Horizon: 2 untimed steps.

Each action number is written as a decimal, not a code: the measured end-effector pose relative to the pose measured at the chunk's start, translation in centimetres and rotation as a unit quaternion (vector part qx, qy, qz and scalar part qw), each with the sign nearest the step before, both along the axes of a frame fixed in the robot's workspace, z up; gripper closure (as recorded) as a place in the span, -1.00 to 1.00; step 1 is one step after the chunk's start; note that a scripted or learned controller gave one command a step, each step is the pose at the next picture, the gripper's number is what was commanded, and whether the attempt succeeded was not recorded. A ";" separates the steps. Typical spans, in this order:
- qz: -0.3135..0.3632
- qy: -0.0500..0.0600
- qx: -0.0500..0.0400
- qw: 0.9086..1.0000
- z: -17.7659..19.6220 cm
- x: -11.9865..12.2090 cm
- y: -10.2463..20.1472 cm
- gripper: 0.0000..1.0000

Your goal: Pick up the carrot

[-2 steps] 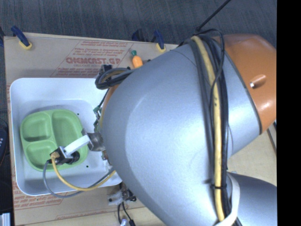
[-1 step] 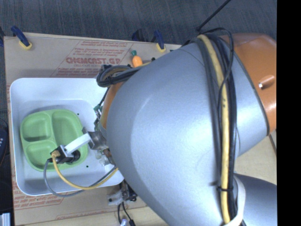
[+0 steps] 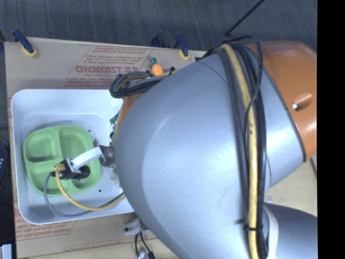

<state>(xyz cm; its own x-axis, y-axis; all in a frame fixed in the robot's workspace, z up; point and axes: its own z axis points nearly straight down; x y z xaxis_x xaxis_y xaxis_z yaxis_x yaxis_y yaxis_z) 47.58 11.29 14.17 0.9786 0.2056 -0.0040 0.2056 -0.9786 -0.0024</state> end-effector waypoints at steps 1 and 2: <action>0.115 0.000 0.001 0.993 4.9 0.0 -6.6 1.00; 0.119 0.002 0.003 0.993 5.9 0.0 -6.5 1.00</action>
